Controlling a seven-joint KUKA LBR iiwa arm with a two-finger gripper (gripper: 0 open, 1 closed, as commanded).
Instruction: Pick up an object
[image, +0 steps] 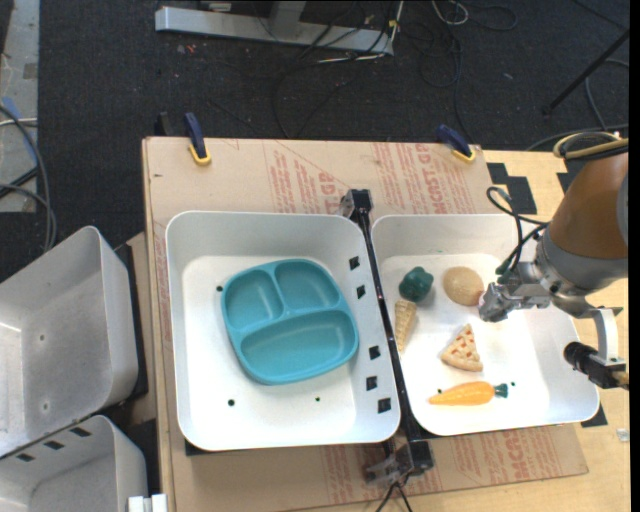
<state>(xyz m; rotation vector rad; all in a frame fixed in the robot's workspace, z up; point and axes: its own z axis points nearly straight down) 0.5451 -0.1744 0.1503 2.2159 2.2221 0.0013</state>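
Bread roll, tan and rounded, is sitting in the upper middle of the right bin, just left of the gripper; its slightly longer axis is running up and down the view, with no clear pointing end. Gripper is hanging low over the right bin beside the roll, apart from it as far as can be told; whether it is spread or pressed together cannot be told, and nothing is showing in its grasp. Arm is reaching in from the right. Green toy vegetable is lying just left of the roll. Cone-shaped piece is lying below it against the divider, narrow end pointing down. Pizza slice is resting near the bin's centre, tip pointing up. Carrot is lying near the lower edge, long axis left to right, green top pointing right. Left bin is holding a blue divided plate, lying flat.
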